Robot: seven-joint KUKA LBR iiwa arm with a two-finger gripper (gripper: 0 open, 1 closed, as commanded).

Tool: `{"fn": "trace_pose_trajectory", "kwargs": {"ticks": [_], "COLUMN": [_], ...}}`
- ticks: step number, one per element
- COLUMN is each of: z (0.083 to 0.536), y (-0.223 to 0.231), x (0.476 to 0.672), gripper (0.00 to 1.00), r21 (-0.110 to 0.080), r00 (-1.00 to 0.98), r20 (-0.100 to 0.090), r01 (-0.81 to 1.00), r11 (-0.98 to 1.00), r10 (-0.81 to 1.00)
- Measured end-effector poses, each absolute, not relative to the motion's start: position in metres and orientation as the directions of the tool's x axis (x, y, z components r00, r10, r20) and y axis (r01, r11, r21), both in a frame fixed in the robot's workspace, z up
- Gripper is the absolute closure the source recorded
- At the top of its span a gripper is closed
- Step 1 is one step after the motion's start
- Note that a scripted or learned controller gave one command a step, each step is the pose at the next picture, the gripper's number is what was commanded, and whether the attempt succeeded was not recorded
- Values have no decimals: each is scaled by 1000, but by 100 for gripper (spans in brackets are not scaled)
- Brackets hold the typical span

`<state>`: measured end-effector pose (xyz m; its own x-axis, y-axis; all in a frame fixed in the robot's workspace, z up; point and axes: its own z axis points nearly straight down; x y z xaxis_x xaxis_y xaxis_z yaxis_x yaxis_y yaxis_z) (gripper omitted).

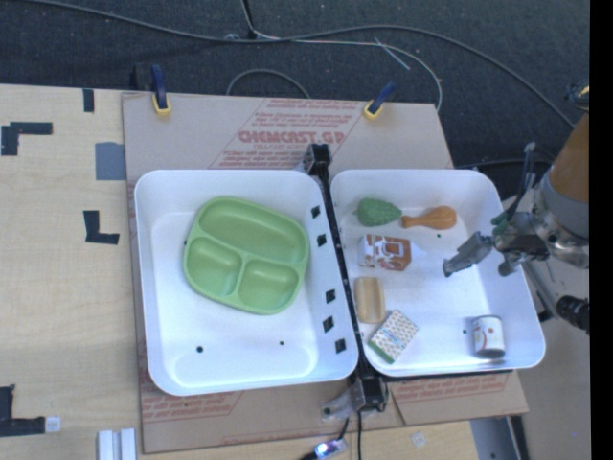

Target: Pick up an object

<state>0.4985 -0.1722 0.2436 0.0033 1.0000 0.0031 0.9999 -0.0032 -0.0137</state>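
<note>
Two shallow white bins sit side by side on a brown cardboard sheet [287, 132] that is clamped to the bench at its far edge by two clips, one at the left [159, 94] and one at the right [380, 97]. The left bin [158, 286] holds a light green divided plate [246, 254] with three compartments, lying flat and slightly rotated, well apart from the bin walls. The right bin [436, 182] holds six small items. Near its far side lie a green leaf-shaped piece [379, 211] and, just beside it to the right, a brown drumstick-shaped toy [430, 219]. Below these sits a small red-and-white carton [385, 252], then a tan oblong block [370, 299] close to the divider between the bins, then a green-and-white patterned packet [394, 335] near the front wall. A small silver can [486, 336] with a red mark lies in the front right corner, well apart from the others. The arm enters from the right, and the gripper [485, 257] hangs over the right side of the right bin, above bare bin floor between the drumstick and the can. Its dark fingers [464, 256] are spread apart with nothing between them, and no item touches the gripper.
</note>
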Motion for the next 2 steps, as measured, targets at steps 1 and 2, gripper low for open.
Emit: {"fn": "trace_pose_trajectory", "kwargs": {"ticks": [1, 2], "z": [250, 195], "y": [-172, -162], "x": [501, 504], "gripper": [0, 0], "r21": [-2, -5], "r00": [-1, -1], "r20": [0, 1], "r01": [1000, 1000], "r11": [1, 1], "r10": [1000, 1000]}}
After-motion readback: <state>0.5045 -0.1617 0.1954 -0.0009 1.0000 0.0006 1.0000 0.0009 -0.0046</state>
